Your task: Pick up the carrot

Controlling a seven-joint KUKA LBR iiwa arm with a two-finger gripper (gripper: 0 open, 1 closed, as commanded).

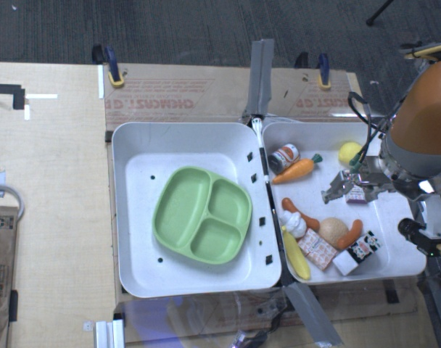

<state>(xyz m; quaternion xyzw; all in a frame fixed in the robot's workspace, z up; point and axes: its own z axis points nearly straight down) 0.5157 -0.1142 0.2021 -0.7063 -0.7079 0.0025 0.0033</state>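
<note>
Two bins: a left bin [126,216] and a right bin [394,267], shallow and white, sit side by side on the bench [54,165] in the middle and right of the frame.
Left bin: holds a green divided plate [202,214] with three compartments, lying near its centre.
Carrot: the carrot [294,170] lies in the upper left part of the right bin, orange, slanting up to the right, its green end toward the upper right. It rests free on the bin floor, with nothing gripping it.
Beside the carrot: a small can [284,154] touches or nearly touches it from above left; a yellow lemon [349,151] sits further right, near the top wall.
Lower part of right bin: a banana [296,256] along the left wall, a white and orange toy [297,220], a tan round piece [334,230], a patterned box [319,251] and a black and white carton [358,252] are crowded together.
Arm: the arm [423,122] comes in from the right edge of the frame, above the right bin's right side.
Tool: the tool [342,188] hangs over the middle of the right bin, right of and below the carrot and apart from it. I cannot tell whether it is apart or together.
Bench: a brown paper bag [1,263] lies at the lower left edge.
</note>
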